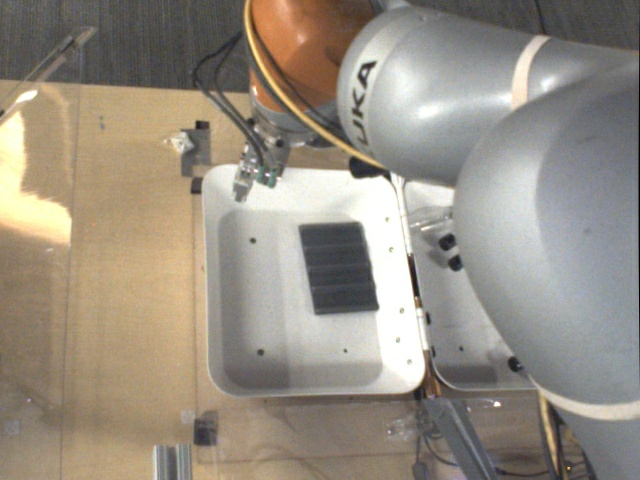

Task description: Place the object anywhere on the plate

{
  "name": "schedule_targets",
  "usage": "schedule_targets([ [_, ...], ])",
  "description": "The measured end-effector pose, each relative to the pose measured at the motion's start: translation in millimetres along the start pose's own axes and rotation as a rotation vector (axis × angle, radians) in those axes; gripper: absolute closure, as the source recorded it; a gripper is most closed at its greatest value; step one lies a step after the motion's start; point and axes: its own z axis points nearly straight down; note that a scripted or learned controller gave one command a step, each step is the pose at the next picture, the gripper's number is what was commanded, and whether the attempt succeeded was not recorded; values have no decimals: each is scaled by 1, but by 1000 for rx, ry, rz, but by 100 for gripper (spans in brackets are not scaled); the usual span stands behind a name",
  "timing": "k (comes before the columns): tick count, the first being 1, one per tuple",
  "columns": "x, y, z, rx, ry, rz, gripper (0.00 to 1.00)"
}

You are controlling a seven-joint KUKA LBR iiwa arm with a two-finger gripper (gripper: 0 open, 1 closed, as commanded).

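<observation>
A dark grey ribbed rectangular plate [339, 267] lies flat in the middle of the left white bin [228, 298]. My gripper [248, 182] hangs over the far left corner of that bin, up and to the left of the plate and apart from it. It looks small and is partly blurred under the orange wrist band [300, 28]. I see nothing recognisable held at its tip. The plate's top is bare.
The big grey arm [520, 168] covers most of the right bin [462, 368], where a few small dark spots [449, 251] show near its left wall. A small dark block [197, 152] sits on the wooden bench just outside the left bin's far corner.
</observation>
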Motion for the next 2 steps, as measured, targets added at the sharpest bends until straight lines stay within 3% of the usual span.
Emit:
schedule_targets([
  [1,6,-4,111,10,6,347,100],
  [2,2,-12,1,7,5,19,100],
])
